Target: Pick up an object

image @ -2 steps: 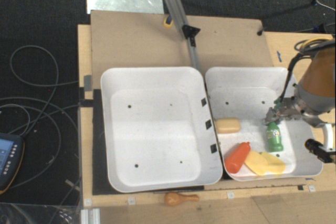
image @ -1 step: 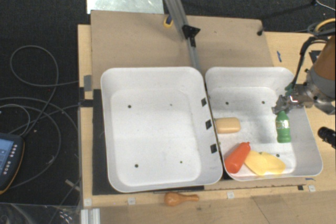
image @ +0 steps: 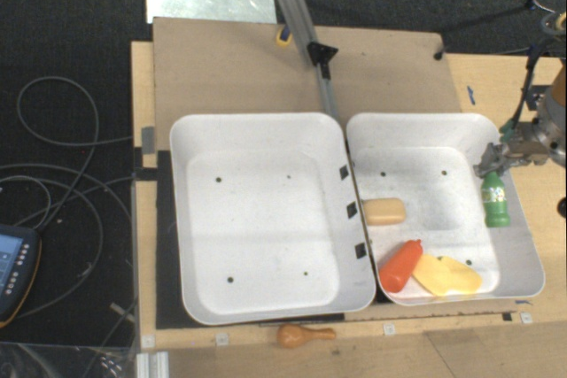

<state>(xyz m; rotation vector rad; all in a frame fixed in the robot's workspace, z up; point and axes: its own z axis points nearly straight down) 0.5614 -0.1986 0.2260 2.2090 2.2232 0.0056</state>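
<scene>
Green bottle (image: 496, 201) upright at right bin's (image: 523, 274) right wall, gripper (image: 493, 165) just above it — grip impossible to tell.

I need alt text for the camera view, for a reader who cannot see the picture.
A grey robot arm's pincer reaches from the right, just above a green bottle at the right side of the right bin. That bin also holds a tan block, a red object and a yellow object; the left bin sits beside it.
</scene>
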